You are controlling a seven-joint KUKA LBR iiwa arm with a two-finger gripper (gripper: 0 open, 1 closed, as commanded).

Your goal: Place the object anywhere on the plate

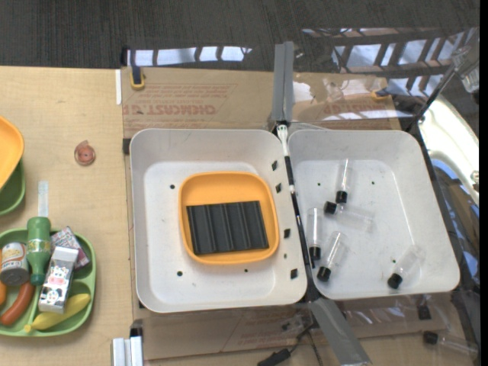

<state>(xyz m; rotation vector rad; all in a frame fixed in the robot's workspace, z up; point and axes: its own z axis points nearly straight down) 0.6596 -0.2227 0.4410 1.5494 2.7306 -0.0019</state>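
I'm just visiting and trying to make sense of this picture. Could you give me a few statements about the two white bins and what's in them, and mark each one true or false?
1. An orange plate sits in the left bin. True.
2. A dark ridged block lies on that plate. True.
3. The right bin holds green bottles. False: it holds clear tubes with black caps, such as one near its middle.
4. The clear tubes are stacked on the plate. False: they lie scattered in the right bin, apart from the plate.
5. The two bins stand side by side. True.
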